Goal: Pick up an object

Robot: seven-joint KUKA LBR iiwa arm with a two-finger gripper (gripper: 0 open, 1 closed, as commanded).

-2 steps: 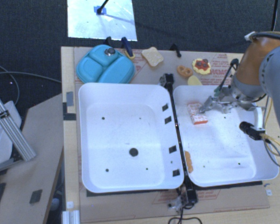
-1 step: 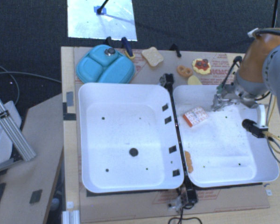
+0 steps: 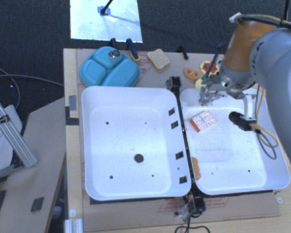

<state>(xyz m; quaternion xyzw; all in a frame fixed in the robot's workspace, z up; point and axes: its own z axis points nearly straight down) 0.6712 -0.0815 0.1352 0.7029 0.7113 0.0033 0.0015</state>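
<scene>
A small orange-and-white checked block [image 3: 202, 121] lies in the right bin [image 3: 242, 174], near its upper left. A thin tan piece [image 3: 195, 168] lies along that bin's left wall lower down. A small dark round object [image 3: 138, 158] sits in the left bin [image 3: 116, 110]. My gripper [image 3: 207, 97] hangs over the upper left corner of the right bin, just above and slightly right of the checked block, apart from it. Nothing shows between its fingers.
Behind the bins lie a blue sectioned plate [image 3: 109, 68], a toast-like slice [image 3: 158, 58], an orange pretzel-like piece [image 3: 191, 73] and a yellow-and-red toy [image 3: 208, 68]. The grey arm with its orange band [image 3: 247, 40] covers the right bin's upper right. A black cable end [image 3: 240, 120] hangs over that bin.
</scene>
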